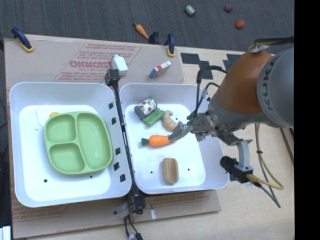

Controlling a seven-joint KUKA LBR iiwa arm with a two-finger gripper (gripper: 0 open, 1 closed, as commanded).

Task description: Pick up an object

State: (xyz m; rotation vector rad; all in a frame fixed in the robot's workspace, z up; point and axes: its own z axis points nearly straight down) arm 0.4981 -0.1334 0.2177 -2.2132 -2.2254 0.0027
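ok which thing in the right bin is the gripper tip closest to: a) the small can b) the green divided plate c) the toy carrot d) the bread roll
c: the gripper reaches down into the right bin right beside the toy carrot, while the bread roll lies nearer the front wall.

The arm (260,91) is bulky and rounded, with a smooth grey shell and a wide, glossy orange band (245,84) above the wrist. Pale raised letters run along the grey shell near the right side. Thin black cables (202,91) loop beside the wrist. The end effector (177,133) is slim and grey metal. A yellowish cable (265,176) and a small black fitting (235,169) hang below the wrist.
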